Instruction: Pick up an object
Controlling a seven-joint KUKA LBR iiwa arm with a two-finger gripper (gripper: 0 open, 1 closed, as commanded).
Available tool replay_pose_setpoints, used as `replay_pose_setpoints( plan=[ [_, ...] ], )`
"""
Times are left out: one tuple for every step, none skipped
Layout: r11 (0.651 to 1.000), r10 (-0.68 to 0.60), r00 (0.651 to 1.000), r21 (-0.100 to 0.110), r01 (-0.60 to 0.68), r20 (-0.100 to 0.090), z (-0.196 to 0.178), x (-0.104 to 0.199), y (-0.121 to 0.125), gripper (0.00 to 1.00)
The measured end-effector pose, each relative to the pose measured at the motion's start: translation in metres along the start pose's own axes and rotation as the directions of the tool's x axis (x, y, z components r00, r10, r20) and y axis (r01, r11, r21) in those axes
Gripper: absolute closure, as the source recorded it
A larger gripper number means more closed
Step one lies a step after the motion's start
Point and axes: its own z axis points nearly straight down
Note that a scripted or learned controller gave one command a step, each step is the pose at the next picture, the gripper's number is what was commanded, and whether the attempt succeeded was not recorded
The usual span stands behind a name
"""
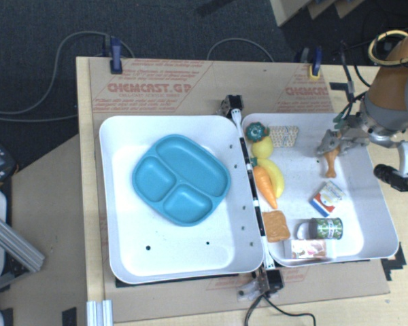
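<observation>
Two white bins sit on the table: the left bin (122,202) carries a sky-blue divided plate (181,178), and the right bin (367,202) a mix of colours. At its left edge lie a teal ball (256,131), a yellow banana (275,172), an orange carrot (264,184) and a tan-brown slice of toast (276,225). Nearer sits a dark green can (324,229), with a red-and-white packet (325,199) just beyond it. The brown board (156,87) beneath bears faded red lettering. The arm (391,90) is grey with an orange band.
</observation>
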Motion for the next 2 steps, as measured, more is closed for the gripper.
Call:
replay_pose_setpoints(
  plan=[
    [1.0, 0.0, 1.0, 0.018, 0.0, 0.003, 0.013, 0.043, 0.027, 1.0],
    [1.0, -0.004, 1.0, -0.009, 0.004, 0.002, -0.071, 0.115, 0.033, 1.0]
  ],
)
